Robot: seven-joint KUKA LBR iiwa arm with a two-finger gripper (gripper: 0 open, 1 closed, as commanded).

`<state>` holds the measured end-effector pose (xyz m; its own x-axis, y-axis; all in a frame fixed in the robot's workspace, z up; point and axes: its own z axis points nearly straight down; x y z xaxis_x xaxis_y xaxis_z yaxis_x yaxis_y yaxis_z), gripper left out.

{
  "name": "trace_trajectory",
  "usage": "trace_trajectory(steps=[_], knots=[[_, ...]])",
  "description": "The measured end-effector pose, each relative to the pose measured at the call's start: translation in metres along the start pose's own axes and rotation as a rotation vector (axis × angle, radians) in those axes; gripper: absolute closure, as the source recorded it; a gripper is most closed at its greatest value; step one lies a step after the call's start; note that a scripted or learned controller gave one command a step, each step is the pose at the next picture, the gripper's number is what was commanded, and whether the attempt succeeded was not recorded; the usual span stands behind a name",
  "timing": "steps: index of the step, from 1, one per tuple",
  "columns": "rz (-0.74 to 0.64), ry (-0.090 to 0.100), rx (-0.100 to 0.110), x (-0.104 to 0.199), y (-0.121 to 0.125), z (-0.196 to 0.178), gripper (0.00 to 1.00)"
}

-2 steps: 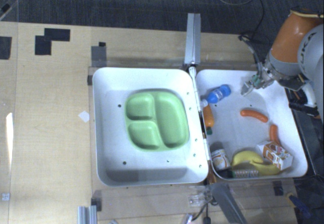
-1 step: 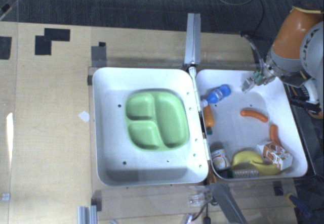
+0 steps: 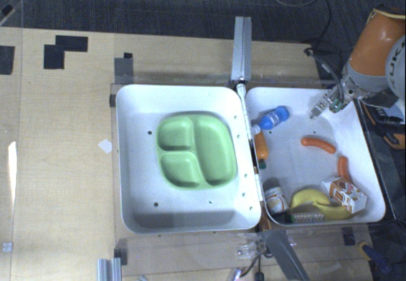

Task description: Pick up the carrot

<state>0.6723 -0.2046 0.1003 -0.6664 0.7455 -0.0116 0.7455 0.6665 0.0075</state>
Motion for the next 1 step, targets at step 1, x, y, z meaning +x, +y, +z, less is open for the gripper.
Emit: trace_trajectory(steps=[1], knots=[[0.299,0.004,0.002,0.0143,0.005,0.0119,1.0]])
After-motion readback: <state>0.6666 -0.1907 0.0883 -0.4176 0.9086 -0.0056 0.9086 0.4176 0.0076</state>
